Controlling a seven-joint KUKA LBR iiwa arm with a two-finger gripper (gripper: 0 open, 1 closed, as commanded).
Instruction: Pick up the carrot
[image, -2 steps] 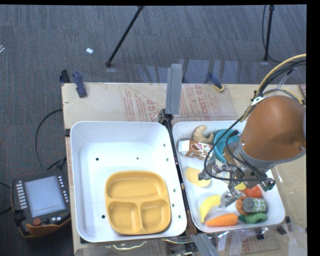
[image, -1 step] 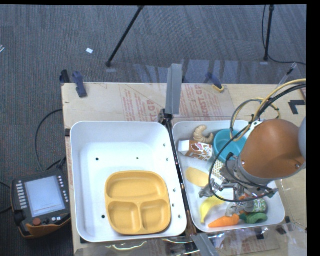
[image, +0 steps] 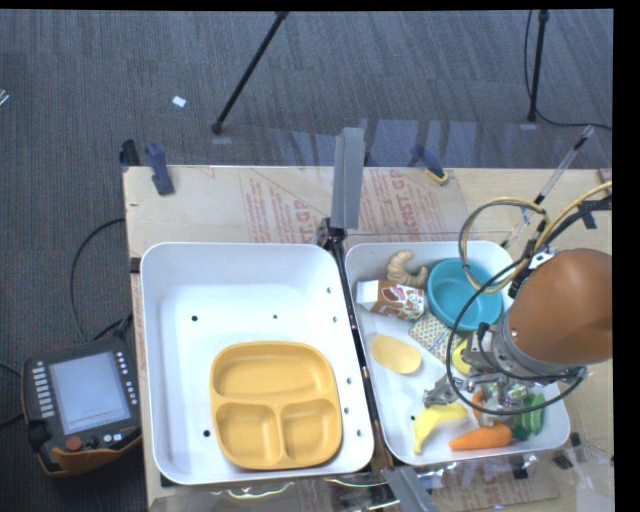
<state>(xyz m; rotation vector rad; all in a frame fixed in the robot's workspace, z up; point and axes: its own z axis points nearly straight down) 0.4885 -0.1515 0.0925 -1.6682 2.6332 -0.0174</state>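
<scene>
The orange carrot (image: 480, 438) lies near the front edge of the right bin (image: 400, 455), its thick end pointing right toward a green item (image: 531, 417). My gripper (image: 487, 393) hangs just above and behind the carrot, under the arm's orange band (image: 562, 306). Cables and the wrist hide much of the fingers. A yellow banana (image: 433, 424) lies just left of the carrot.
The right bin also holds a blue bowl (image: 462, 293), a small carton (image: 398, 299), a pale yellow oval piece (image: 396, 354), a tan knobbly item (image: 402, 265) and a patterned card (image: 433, 335). A yellow divided plate (image: 276, 404) rests in the left bin (image: 180, 300).
</scene>
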